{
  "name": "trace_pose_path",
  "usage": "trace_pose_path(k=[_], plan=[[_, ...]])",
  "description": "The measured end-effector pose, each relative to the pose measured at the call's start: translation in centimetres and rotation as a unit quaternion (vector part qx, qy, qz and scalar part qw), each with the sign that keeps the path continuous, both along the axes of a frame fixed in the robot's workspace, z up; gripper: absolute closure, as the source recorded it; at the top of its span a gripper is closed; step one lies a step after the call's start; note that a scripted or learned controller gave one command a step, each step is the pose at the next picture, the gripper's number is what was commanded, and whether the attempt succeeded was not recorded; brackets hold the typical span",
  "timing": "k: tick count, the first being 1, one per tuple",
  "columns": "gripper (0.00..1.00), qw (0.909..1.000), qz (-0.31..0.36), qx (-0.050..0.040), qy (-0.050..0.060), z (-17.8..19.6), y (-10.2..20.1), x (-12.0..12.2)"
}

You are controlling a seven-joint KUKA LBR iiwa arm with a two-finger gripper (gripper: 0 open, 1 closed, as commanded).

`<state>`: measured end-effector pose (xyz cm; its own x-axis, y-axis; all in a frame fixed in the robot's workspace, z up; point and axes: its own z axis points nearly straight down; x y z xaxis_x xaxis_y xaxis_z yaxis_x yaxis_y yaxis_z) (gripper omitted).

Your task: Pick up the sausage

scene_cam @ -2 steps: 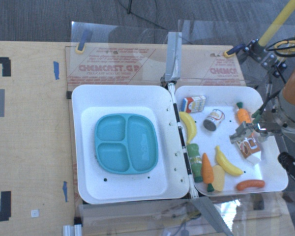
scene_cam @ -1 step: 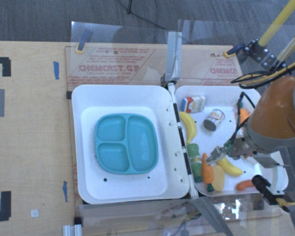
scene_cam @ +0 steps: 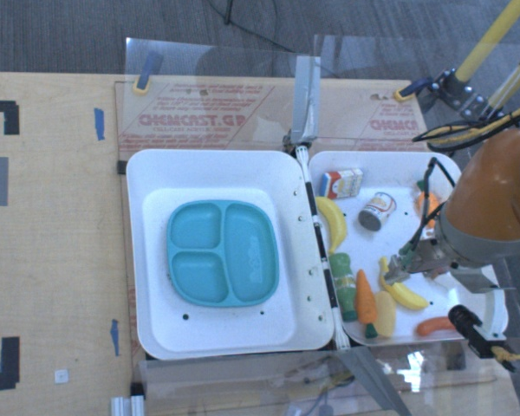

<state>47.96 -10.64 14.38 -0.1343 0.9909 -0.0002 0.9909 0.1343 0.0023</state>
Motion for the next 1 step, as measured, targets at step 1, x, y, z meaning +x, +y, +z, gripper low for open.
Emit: trace_pose_path(k=[1], plan=[[0.00,1.0000,0.000,0.0000,0.000,-0.02,-0.01,-0.01]])
